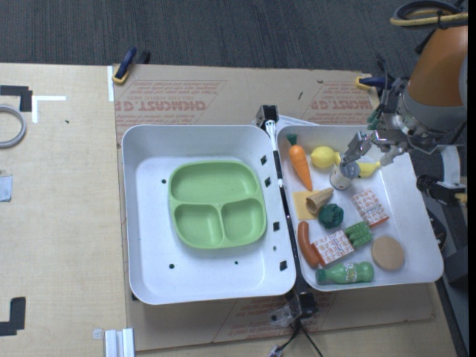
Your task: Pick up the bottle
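Hand: the hand (355, 157) is hanging over the far part of the right bin (422, 222); I cannot tell how it is set or whether anything is in it.
Just by the hand: a lemon (323, 157) is lying beside it, a carrot (300, 166) beyond that.
Bottle: the green bottle (346, 274) is lying on its side at the right bin's near edge, well apart from the hand.
Left bin: a green tray (217, 204) is sitting in the left bin (141, 222).
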Available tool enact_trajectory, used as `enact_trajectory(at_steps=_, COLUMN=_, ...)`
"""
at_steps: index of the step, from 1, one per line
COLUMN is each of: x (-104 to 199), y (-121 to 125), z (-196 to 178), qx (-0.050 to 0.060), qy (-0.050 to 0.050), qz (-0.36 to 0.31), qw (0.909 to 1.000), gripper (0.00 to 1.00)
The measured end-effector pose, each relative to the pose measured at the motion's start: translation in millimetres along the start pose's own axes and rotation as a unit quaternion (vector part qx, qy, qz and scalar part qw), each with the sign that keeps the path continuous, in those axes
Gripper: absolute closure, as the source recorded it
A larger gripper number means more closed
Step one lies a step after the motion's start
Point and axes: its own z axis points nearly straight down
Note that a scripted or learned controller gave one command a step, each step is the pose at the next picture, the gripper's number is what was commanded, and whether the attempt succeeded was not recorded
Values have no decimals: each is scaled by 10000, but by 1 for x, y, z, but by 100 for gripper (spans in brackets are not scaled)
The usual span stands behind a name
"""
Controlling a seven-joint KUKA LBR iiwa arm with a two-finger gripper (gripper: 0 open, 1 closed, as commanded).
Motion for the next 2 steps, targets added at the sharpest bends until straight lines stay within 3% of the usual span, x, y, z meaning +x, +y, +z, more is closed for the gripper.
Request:
enact_trajectory(at_steps=1, x=44, y=-49, z=117, qx=1, qy=2, qz=-461, qw=9989, gripper=0)
enact_trajectory(at_steps=2, x=43, y=-49, z=107, qx=2, qy=0, qz=-444, qw=9990, gripper=100)
